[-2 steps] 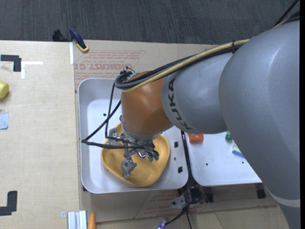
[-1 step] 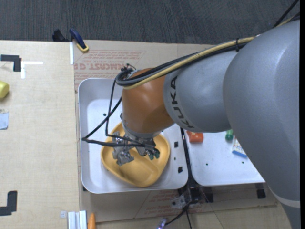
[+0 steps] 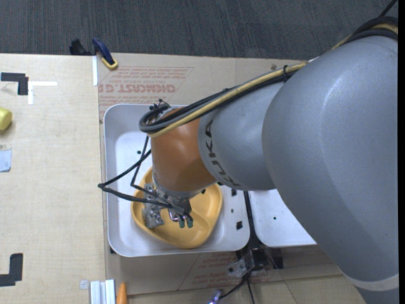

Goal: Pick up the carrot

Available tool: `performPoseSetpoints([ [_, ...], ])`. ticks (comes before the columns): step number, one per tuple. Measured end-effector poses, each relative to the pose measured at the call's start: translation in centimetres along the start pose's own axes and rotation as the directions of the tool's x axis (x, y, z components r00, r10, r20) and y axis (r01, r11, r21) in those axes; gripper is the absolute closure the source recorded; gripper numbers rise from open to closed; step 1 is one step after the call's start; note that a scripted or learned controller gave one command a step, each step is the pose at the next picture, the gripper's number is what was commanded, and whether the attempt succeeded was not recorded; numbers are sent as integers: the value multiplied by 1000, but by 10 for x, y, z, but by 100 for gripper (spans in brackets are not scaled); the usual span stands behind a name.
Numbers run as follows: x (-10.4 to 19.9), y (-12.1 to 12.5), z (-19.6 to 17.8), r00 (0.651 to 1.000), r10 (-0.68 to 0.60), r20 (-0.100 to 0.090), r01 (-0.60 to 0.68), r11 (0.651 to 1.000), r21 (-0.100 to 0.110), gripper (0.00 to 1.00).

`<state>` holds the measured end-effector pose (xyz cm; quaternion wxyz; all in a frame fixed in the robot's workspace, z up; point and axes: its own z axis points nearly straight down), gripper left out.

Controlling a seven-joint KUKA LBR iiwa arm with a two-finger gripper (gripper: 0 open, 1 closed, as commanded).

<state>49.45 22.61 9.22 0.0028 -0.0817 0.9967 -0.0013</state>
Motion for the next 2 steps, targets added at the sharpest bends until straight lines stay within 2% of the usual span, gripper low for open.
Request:
performPoseSetpoints([
  [1, 8, 4, -53, 937, 349, -3, -349, 937, -1, 100],
  [2, 14, 5, -121, 664, 747, -2, -747, 664, 2, 100],
])
